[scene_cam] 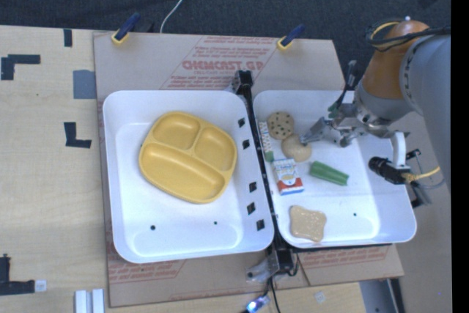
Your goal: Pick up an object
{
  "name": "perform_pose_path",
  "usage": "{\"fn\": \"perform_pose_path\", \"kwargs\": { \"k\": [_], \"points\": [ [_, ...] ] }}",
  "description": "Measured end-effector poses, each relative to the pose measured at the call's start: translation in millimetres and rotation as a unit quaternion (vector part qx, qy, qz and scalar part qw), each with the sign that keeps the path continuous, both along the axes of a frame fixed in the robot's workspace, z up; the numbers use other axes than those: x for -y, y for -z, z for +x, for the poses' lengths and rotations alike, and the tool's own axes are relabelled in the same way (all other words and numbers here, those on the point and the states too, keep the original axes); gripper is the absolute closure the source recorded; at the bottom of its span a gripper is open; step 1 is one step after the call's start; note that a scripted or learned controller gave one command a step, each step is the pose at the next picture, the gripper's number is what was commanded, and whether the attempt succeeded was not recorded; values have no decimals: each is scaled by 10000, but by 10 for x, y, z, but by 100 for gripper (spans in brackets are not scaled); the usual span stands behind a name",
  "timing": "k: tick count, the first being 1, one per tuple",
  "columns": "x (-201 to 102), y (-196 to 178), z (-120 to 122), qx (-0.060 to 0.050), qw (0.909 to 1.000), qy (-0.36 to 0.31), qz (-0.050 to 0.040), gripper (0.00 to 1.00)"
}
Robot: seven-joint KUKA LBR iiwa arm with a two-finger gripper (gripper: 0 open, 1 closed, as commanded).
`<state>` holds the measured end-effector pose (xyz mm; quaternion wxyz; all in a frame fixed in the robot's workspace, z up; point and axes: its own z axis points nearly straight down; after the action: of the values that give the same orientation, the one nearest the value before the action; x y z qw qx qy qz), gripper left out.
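The gripper (315, 134) is seen low in the right bin (381, 227), right of the middle of the picture, and nothing is held yet, so the reaching step is judged to be in hand. Whether the gripper is spread or pressed together cannot be told from this view. Its tip is pointed left, just beside a small pale round food piece (297, 149), which may be a toy potato. A round cookie with dark spots (279, 124) is found just above that piece. A small red, white and blue box (287, 177) lies below it, and a green pepper-like stick (328, 173) lies to the right of the box. A tan slice of toy bread (307, 223) is seen near the bottom of the bin. In the left bin (132, 231) a yellow plate with three parts (188, 155) is resting. Next, the gripper would need to be set around one thing, closed and lifted. Red words are printed on the cardboard (212, 64) at the top; "CHEMCAST" can be made out. The writing on the box is too small to be read.
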<state>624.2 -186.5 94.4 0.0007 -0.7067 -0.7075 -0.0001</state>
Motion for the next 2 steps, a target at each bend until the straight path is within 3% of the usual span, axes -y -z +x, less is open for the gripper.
{"fn": "perform_pose_path", "kwargs": {
  "k": [1, 2],
  "points": [
    [-23, -133, 39, 36, 10000, -21, 16, 100],
    [-125, -664, 81, -4, 10000, -13, 0, 100]
  ]
}}
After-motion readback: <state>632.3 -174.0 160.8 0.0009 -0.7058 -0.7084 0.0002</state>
